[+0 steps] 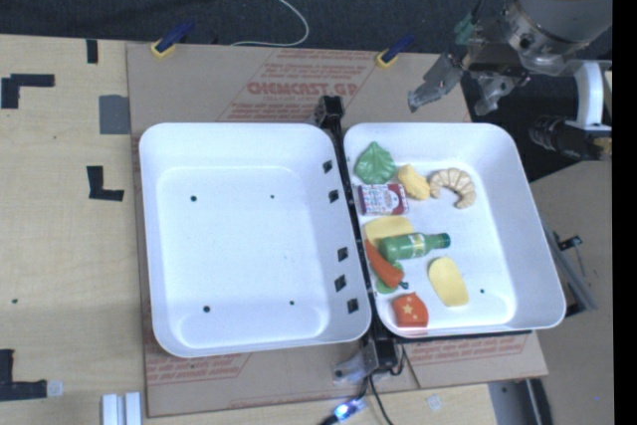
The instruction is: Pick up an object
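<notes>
Currently, snapshot as logged:
Arm: grey with orange band, came in from upper right, sat above and behind the right bin [528,214], over the cardboard sheet [289,90] edge.
Jaws: gripper [460,93] hung off the bin's back rim, two fingers [430,93] spread apart, nothing between them. Read as open, gripping nothing.
Right bin contents: all objects clustered toward its left half, near the divider with the left bin [239,234].
Green leaf toy [375,162]: back left of the right bin.
Red-and-white packet [382,200]: just in front of the leaf, touching it.
Yellow piece [413,181]: right of the packet, near the croissant-shaped toy [454,186].
Green bottle [414,245]: lay on its side mid-bin, across a yellow block [383,228].
Carrot-like orange piece [382,266]: under the bottle's base end, along the left wall.
Yellow oval [449,282]: front right of the bottle, apart from it.
Red piece [410,311]: front left corner.
Worktop [60,244]: wood-tone, black tape marks on the left side.
Cable [284,0]: ran down from the top over dark cloth.
</notes>
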`<state>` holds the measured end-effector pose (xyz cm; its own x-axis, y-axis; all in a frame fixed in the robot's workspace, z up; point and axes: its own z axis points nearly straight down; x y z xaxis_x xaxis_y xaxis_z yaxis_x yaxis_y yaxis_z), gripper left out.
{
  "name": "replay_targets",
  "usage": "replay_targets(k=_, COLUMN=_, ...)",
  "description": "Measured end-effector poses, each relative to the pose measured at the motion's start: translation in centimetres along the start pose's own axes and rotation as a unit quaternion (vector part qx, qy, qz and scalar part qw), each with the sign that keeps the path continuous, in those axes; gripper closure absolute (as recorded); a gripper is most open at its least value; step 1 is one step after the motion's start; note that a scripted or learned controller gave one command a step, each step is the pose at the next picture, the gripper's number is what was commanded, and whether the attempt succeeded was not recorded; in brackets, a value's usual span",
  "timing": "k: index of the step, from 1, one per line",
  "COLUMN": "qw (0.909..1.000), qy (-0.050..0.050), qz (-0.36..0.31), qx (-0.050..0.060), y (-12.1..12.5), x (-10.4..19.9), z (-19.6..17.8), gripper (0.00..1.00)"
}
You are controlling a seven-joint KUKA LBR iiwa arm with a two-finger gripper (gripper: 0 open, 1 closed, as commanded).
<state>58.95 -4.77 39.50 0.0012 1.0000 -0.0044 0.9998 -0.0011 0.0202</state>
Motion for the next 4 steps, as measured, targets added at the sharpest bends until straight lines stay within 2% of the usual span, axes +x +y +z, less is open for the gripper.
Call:
replay_targets(k=1, qw=0.9999, qy=0.003, qz=-0.006, qx=0.012, y=-0.9, x=11.3, z=3.7, gripper=0.0)
replay_targets(k=2, qw=0.9999, qy=0.003, qz=-0.006, qx=0.013, y=-2.2, x=20.4, z=6.1, gripper=0.0)
replay_targets(k=3, qw=0.9999, qy=0.003, qz=-0.006, qx=0.011, y=-6.5, x=28.7, z=3.3, gripper=0.0)
replay_targets(k=4, qw=1.0, qy=0.003, qz=0.0, qx=0.005, y=-4.0, x=23.1, z=-8.3, gripper=0.0)
